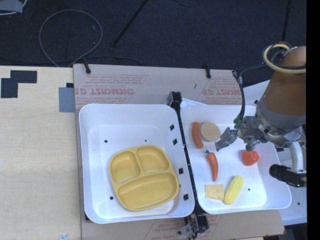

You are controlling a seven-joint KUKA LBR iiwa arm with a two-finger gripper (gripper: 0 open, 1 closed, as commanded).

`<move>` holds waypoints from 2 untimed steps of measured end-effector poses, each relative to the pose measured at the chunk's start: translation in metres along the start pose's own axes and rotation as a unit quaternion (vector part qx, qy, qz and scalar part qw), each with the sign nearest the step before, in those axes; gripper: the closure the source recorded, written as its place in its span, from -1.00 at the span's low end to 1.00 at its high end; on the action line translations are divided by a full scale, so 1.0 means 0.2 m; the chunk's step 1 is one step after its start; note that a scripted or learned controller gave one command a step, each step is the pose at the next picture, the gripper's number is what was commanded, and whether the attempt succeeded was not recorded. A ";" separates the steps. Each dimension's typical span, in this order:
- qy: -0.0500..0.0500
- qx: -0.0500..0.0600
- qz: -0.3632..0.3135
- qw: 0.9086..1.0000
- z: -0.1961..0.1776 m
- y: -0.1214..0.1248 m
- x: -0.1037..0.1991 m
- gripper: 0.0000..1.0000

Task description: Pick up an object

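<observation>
The right bin (270, 199) holds an orange sausage (197, 135), a tan round bun (210, 132), a red chili pepper (213, 166), a red tomato (250, 157), a corn cob (233, 189) and a yellow cheese slice (215, 192). My gripper (234, 144) hangs over the middle of this bin, between the bun and the tomato. It is open, with one finger close to the bun's right edge and the other just above the tomato. Nothing sits between the fingers.
The left bin (95, 129) carries a yellow divided plate (144, 176). A black divider (181, 154) runs between the two bins. The grey arm with its orange band (287, 84) fills the right side above the bin.
</observation>
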State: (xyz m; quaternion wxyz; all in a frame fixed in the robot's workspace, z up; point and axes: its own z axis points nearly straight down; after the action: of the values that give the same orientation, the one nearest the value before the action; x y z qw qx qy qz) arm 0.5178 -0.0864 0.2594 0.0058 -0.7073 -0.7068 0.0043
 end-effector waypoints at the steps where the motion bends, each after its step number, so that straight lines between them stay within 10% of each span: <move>1: -0.001 -0.005 -0.001 1.000 -0.03 0.01 0.00 -1.00; 2: 0.000 -0.002 0.000 1.000 0.29 -0.01 -0.02 -1.00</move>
State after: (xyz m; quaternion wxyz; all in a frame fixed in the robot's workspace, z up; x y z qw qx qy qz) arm 0.5156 -0.0897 0.2010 0.0045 -0.7073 -0.7069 0.0032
